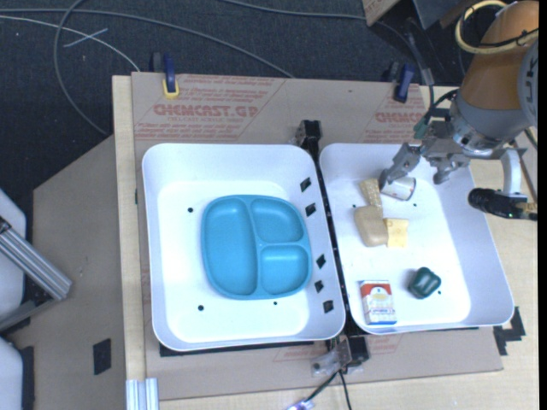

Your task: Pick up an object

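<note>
Gripper (400,180) low over the far part of the right bin (479,263), above a cluster of tan pieces.

The gripper reaches in from the right on the grey arm (491,101), its tip just above a small white piece (397,191); whether it is spread, pressed together or pinching anything cannot be told from here. Beside it in the right bin lie a tan strip (370,193), a rounded beige lump (371,226) and a yellow block (397,232), the last two touching. Nearer the front of the same bin sit a small red-and-white box (378,302) and, apart from it, a dark teal object (423,283). The left bin (171,229) holds a blue divided plate (255,246) with three compartments, lying flat at its middle. Both bins rest on the counter (128,186).
</note>
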`<state>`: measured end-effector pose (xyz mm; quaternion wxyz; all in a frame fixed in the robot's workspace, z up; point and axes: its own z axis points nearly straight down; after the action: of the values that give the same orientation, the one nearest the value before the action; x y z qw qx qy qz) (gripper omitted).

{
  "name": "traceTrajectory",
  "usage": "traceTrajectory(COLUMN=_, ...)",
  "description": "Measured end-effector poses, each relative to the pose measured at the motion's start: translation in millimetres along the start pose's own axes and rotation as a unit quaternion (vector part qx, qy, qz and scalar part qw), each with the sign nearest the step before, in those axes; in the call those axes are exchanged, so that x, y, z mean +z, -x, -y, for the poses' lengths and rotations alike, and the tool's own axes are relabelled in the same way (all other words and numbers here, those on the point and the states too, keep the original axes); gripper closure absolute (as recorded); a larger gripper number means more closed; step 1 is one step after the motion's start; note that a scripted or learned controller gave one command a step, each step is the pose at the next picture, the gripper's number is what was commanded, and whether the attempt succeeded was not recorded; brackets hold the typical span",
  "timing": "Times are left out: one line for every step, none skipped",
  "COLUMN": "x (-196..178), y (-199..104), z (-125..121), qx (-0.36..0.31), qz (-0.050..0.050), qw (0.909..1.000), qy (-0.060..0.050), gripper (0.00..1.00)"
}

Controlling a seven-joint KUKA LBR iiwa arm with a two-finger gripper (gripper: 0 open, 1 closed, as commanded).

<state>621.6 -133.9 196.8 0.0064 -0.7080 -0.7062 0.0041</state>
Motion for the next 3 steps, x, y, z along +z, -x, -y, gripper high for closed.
traceTrajectory(x=-7.9, y=-0.2, z=-3.0, qx=-0.001, qz=0.001, qw=1.0, qy=0.007, gripper=0.0)
traceTrajectory(x=50.6, y=-9.4, z=-3.6, qx=-0.002, qz=0.001, qw=1.0, qy=0.004, gripper=0.0)
traceTrajectory(x=93.2, y=-11.3, z=-5.1, qx=-0.002, qz=0.001, qw=1.0, qy=0.004, gripper=0.0)
